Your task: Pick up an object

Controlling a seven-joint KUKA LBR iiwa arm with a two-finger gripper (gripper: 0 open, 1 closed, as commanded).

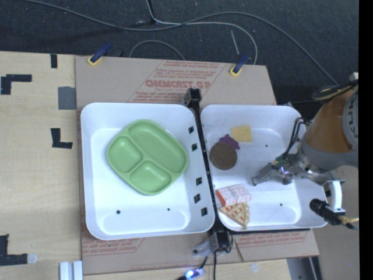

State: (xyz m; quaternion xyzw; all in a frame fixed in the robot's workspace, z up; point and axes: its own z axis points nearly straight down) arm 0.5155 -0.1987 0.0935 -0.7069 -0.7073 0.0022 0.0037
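The brown round cookie-like piece (222,156) lies in the right bin (274,114), close to its left wall, with a small purple bit (228,140) touching its far edge. A yellow block (242,133) sits just beyond, and nearer the front are a red-and-white packet (233,193) and a waffle wedge (236,213). My gripper (263,177) hangs over the bin's bare middle, right of the cookie and apart from it. I cannot tell how far my fingers are parted; nothing sits between them. The left bin (93,156) holds a green divided plate (147,156).
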